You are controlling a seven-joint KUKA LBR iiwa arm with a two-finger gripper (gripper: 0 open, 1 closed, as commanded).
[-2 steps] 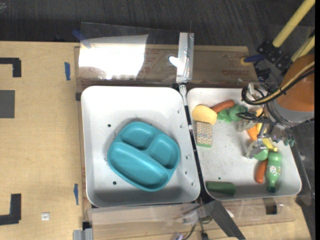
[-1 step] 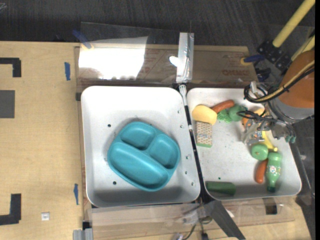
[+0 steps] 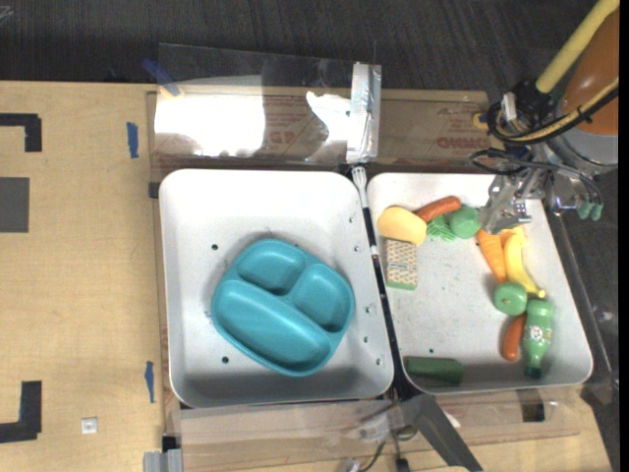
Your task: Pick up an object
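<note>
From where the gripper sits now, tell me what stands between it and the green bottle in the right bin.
The gripper sits at the right bin's far side; the green bottle lies near its front right corner. Between them lie an orange carrot, a yellow banana and a green ball, close together.

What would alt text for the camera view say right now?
The gripper hangs over the right bin near a banana and carrot, among other toy food. The left bin holds a teal divided tray.
</note>
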